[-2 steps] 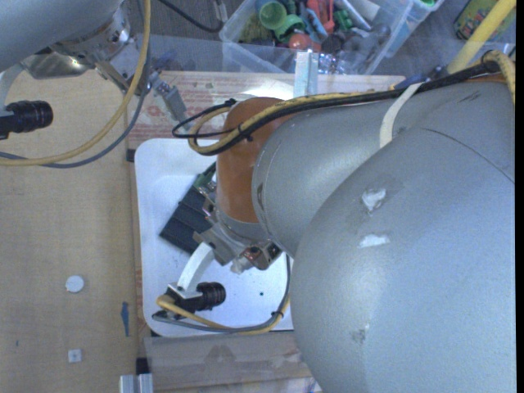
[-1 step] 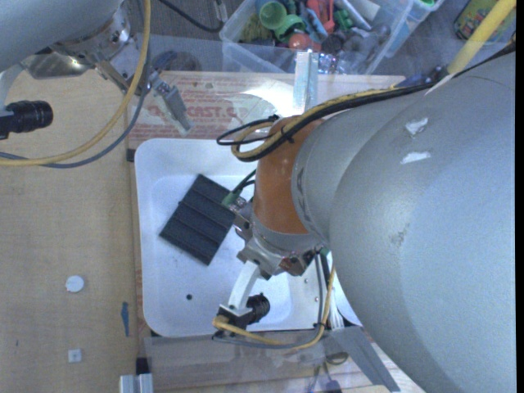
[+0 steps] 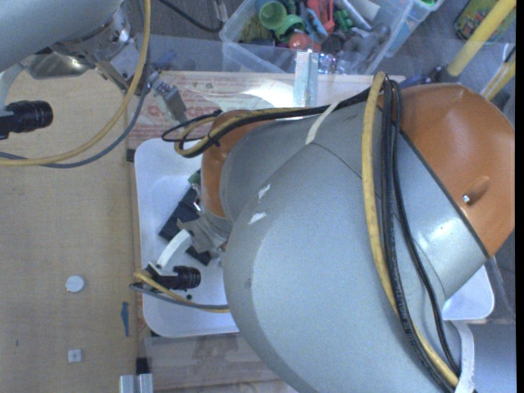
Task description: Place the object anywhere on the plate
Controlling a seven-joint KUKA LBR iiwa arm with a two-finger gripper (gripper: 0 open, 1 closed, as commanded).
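Observation:
My grey arm with its orange band [image 3: 442, 137] covers most of the view and reaches down into the left white bin [image 3: 151, 178]. The gripper [image 3: 182, 234] hangs low over that bin's floor, seen as dark blocks and a pale strip under the wrist. A small green bit [image 3: 196, 176] peeks out beside the wrist; I cannot tell what it is. A pale rounded shape [image 3: 255, 100] at the bin's far edge may be the plate's rim, mostly hidden by the arm. The object itself is hidden.
Yellow and black cables [image 3: 176, 289] loop across the bin's near corner. A clear tub of colourful toys [image 3: 319, 15] stands behind the bench. The right bin's corner [image 3: 471, 297] pokes out under the arm. Wooden floor lies to the left.

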